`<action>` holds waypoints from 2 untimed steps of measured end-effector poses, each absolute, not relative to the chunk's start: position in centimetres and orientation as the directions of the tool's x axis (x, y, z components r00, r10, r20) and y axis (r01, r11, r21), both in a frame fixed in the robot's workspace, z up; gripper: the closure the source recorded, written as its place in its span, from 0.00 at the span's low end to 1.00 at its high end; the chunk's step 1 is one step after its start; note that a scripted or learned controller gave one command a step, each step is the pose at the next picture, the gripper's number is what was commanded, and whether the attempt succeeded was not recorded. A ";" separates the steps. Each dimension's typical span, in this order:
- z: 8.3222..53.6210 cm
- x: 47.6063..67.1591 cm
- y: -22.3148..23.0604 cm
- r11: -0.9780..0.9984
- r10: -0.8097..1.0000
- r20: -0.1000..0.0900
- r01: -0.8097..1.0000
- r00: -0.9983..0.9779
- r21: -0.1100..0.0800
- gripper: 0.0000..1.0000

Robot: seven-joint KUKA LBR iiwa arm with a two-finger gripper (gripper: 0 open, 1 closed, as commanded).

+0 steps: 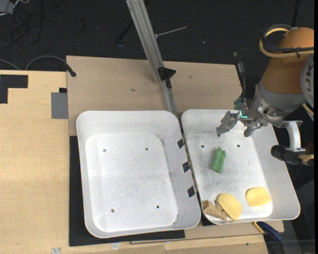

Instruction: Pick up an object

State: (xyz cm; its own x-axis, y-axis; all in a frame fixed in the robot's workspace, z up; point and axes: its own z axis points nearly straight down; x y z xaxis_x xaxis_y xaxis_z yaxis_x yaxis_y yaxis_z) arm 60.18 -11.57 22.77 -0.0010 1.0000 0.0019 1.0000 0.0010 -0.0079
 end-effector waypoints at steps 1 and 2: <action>23.0 60.3 -11.6 0.000 1.000 0.001 1.000 0.000 -0.003 0.00; 17.4 61.1 -11.5 0.000 1.000 0.001 1.000 0.000 -0.008 0.00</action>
State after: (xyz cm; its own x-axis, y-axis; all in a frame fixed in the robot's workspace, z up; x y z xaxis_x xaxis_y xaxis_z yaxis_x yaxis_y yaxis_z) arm 61.14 -11.54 17.38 0.0001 1.0000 0.0013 1.0000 -0.0001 -0.0085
